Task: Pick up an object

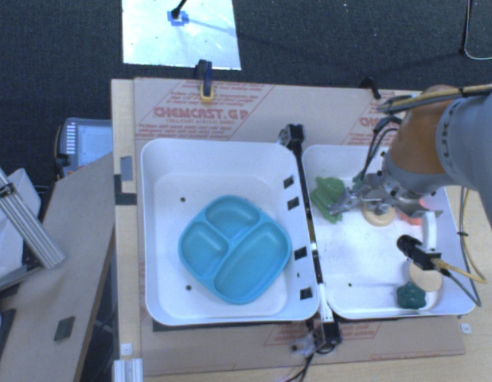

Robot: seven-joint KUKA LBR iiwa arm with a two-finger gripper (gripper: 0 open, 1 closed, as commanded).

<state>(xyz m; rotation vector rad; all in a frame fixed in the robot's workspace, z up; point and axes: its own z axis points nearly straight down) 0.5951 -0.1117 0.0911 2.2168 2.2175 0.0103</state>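
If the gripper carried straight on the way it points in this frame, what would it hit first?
The gripper points toward the view's left, at the green object in the right bin. That object looks first in line, if not already touched; depth is unclear from above. Beyond it comes the divider between the bins.

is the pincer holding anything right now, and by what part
Cannot be told: the pincer sits at the green toy's lower edge in the right bin.

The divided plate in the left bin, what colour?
Light blue divided plate, seen in the camera view.

Robotics lab: bench (230, 110) with bins (222, 153) (white).
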